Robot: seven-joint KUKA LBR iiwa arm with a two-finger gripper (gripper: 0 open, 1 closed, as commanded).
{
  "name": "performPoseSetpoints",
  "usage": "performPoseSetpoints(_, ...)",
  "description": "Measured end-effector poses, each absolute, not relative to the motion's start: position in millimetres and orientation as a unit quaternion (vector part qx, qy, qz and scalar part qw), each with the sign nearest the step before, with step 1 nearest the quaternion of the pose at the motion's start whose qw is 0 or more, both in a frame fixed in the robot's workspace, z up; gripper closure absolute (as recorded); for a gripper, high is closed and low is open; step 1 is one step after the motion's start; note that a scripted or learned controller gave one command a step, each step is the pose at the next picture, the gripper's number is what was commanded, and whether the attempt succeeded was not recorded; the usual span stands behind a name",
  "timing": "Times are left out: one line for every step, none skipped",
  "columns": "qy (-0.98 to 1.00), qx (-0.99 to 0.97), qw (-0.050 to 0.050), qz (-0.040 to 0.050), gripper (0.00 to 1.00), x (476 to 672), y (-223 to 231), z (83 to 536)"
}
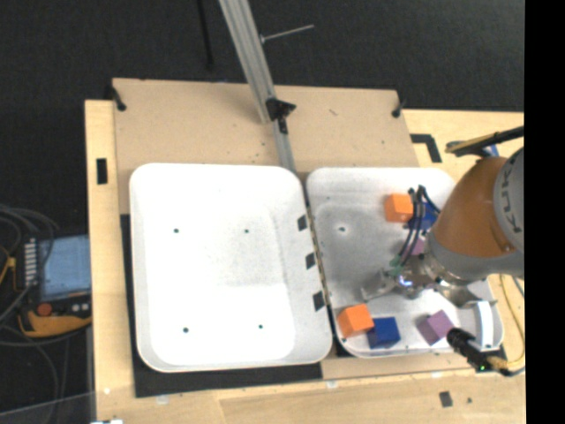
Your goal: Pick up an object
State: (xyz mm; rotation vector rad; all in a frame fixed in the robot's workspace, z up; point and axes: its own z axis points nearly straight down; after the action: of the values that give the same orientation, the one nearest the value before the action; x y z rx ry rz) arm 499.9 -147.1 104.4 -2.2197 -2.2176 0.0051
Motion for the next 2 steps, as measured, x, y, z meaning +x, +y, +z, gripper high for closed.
performPoseSetpoints(-0.706,-0.709,-0.001,-0.0001,0.0,500.9,-149,98)
performPoseSetpoints(-0.703,-0.711,-0.003,-0.0017,1.0,502.0,-150,109)
